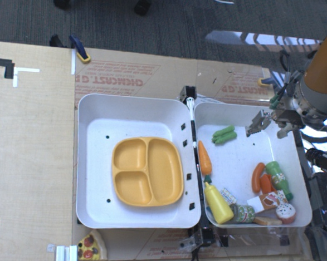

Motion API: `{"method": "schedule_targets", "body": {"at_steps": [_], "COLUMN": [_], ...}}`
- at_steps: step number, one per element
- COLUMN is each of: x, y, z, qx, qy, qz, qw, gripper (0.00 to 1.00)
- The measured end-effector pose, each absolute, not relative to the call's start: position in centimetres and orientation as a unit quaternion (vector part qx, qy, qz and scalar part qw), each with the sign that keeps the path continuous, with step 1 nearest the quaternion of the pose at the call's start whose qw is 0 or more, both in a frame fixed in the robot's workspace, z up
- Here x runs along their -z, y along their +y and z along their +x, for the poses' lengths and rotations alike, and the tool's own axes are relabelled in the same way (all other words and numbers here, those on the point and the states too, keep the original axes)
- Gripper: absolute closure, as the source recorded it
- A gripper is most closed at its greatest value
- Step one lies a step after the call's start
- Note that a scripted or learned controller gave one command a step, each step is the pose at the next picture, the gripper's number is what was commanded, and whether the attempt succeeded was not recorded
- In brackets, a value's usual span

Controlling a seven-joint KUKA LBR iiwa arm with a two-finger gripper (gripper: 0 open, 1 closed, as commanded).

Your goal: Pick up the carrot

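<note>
**Kid:** Where is your gripper hanging right now?

**Me:** My gripper is hanging over the top right part of the right bin. My arm is reaching in from the right side.

**Kid:** Is it holding anything?

**Me:** No. I am seeing nothing between its fingers. I am not able to tell how wide they are standing, because they look small and dark from up here.

**Kid:** Where is the carrot?

**Me:** The carrot is lying in the right bin, right next to its left wall. Its orange tip is pointing up toward the far end. My gripper is sitting well apart from it.

**Kid:** What else is sitting in there?

**Me:** Green beans are lying near the top, between the carrot and my gripper. A yellow bottle is lying just below the carrot. More toy food is piling up in the bottom right corner.

**Kid:** And the other bin?

**Me:** The left bin is holding a yellow plate with three parts.
</note>
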State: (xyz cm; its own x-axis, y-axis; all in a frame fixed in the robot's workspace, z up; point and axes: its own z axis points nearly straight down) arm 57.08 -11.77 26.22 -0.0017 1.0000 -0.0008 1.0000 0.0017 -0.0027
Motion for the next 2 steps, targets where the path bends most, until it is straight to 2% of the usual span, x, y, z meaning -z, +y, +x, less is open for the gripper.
{"method": "schedule_targets", "body": {"at_steps": [1, 2], "x": [-43.4, -54.1], "y": [-6.5, -7.7], "z": [56.3, 64.2], "qx": [-0.0004, -0.0013], "qy": [-0.703, -0.717], "qz": [-0.711, -0.697], "qw": [-0.002, -0.001], "gripper": [0.00, 0.00]}}
